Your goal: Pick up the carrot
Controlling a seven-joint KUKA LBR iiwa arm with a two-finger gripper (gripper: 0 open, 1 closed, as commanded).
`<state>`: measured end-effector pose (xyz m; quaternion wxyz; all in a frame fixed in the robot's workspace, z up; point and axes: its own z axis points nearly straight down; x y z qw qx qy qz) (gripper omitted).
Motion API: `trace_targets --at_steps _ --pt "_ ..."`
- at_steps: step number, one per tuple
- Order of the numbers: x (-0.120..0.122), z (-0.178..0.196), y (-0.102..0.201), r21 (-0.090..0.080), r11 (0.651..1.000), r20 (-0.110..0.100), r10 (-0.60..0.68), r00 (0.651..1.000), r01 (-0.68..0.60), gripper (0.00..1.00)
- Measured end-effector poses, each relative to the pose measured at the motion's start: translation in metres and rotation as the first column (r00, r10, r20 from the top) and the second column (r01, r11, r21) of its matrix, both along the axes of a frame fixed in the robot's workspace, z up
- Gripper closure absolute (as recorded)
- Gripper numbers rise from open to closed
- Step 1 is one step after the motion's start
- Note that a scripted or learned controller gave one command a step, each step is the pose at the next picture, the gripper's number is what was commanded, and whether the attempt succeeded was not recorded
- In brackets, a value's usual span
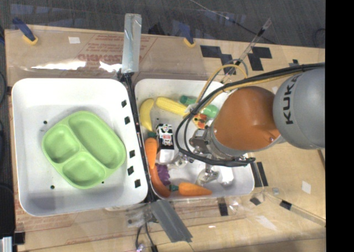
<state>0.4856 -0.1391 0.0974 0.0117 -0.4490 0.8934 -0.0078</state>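
Lying just below tool (191, 159): carrot (193, 189).

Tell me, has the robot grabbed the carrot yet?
Not yet. The gripper is down in the right white bin, so the reach looks done. The orange carrot with its green end lies on the bin floor just below the gripper, and I can't see it between the fingers. Closing on it and lifting are left.
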Motion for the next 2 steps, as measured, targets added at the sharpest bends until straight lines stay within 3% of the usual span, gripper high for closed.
trace_targets --at_steps 1,2 --pt "-0.007 0.116 -0.062 -0.002 1.0 -0.02 -0.023 1.0 0.023 0.0" --pt "0.035 0.008 -0.069 0.003 0.995 -0.021 -0.099 0.995 0.099 0.0"
